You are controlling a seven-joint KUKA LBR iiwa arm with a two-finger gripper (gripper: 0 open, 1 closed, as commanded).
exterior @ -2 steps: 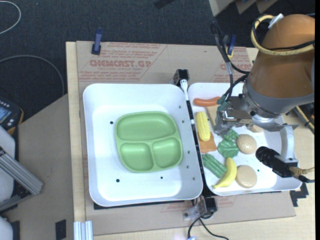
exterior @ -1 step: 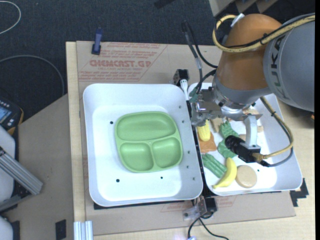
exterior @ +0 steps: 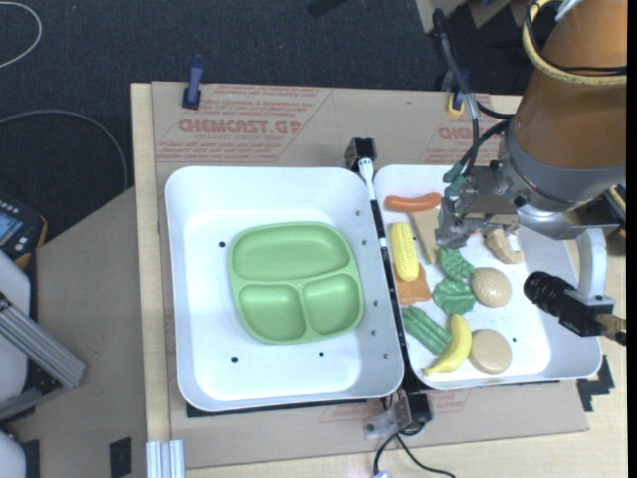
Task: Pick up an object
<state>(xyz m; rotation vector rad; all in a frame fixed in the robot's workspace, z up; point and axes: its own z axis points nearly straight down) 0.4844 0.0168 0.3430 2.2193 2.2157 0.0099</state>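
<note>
Green moulded plastic forms the three-compartment tray (exterior: 296, 280), lying flat in the middle of the left shallow white bin (exterior: 189, 297). All the toy food lies in the right shallow white bin (exterior: 567, 366).

The arm's metal hand (exterior: 460, 229) hangs over the upper middle of that bin; whether its fingers are open or shut cannot be told from this angle, and nothing can be seen between them. Just at 6 o'clock from the hand lies a crinkled dark green leafy vegetable (exterior: 455, 279), glossy and ruffled. At 9 o'clock, near the hand, a yellow knobbly corn cob (exterior: 404, 250) lies lengthwise, with an orange wedge-shaped piece (exterior: 414, 290) touching its lower end. At 10 o'clock a smooth red-orange sausage (exterior: 412, 203) lies crosswise near the bin's top edge. At 3 o'clock, close beside the hand, rests a pale tan irregular piece (exterior: 503, 246).

Lower down, a beige rounded potato-like lump (exterior: 490, 287) sits beside the leafy vegetable, and a second beige rounded lump (exterior: 489, 351) lies at the bin's 6 o'clock edge, touching a curved yellow banana (exterior: 453, 347). A ridged green pod-like vegetable (exterior: 426, 329) lies left of the banana.

Both bins rest on a brown board-covered counter (exterior: 249, 127).
</note>
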